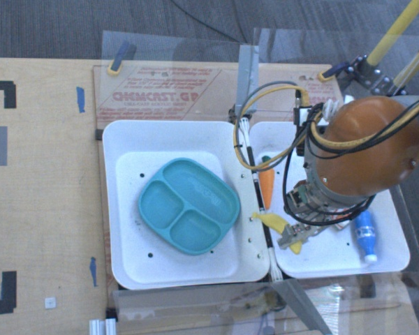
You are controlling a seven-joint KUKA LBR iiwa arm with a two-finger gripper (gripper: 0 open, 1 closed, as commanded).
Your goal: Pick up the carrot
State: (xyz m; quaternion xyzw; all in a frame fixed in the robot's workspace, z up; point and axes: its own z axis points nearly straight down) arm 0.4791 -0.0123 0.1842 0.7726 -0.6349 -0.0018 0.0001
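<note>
The carrot (266, 186) is orange with a small green top and lies lengthwise against the left wall of the right bin (387, 257). My gripper (292, 237) hangs low over the front left part of that bin, just below and to the right of the carrot's tip and apart from it. The arm's bulky orange band (366, 145) and looping cables cover the middle of the bin. A yellow item (272, 220) lies right by the gripper, partly under it.
A blue bottle with a white cap (365, 234) lies at the right side of the right bin. The left bin (119, 145) holds a teal divided plate (189, 205). A ridge (255, 194) separates the two bins beside the carrot.
</note>
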